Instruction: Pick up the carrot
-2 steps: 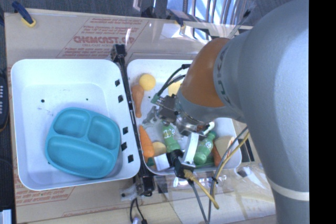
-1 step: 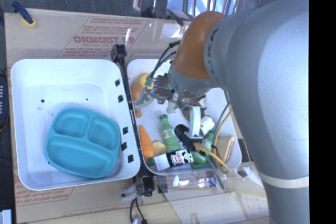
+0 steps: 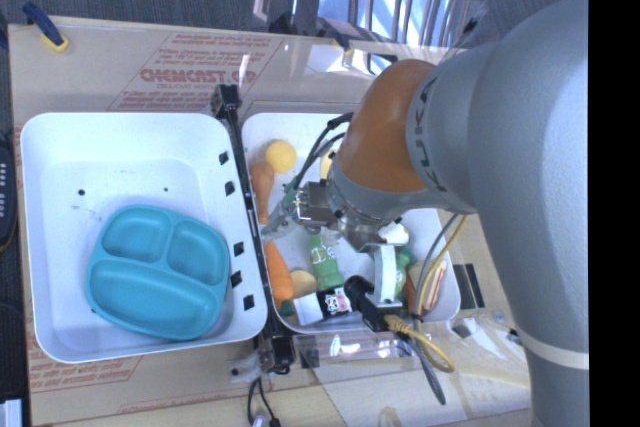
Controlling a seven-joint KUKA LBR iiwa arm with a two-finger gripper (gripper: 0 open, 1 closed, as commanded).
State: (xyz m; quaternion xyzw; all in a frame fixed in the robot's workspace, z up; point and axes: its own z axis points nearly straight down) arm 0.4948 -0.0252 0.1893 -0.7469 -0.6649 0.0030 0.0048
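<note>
Camera view from above, at a slant. The arm [image 3: 480, 115], grey with an orange band, enters from the right and hangs over the right-hand bin [image 3: 445, 300]; its wrist hides most of that bin's middle. The gripper [image 3: 300, 205] sits at the arm's lower left end, over the left part of the bin, but how far it is open cannot be told, since the wrist and cabling mask the tip; nothing can be seen held in it. Two orange, elongated items lie close to it, and either could be the carrot. The first [image 3: 262, 187] lies just to the left of the gripper, beside the bin's left wall, with its long axis running roughly from far edge to near edge of the bin, parallel to the divider. The second [image 3: 278, 271] lies nearer the camera than the gripper and slightly to its left, its long axis similarly aligned but tilted a little. A yellow ball [image 3: 281, 156] rests beyond the gripper, close to the upper end of the first orange item, and a green bottle [image 3: 324, 263] lies just on the near side of the gripper. As a judgement, the coming move turns on a short sideways shift to the left, with the closing direction set across the carrot's long axis; the wall alongside leaves little clearance on that side.
</note>
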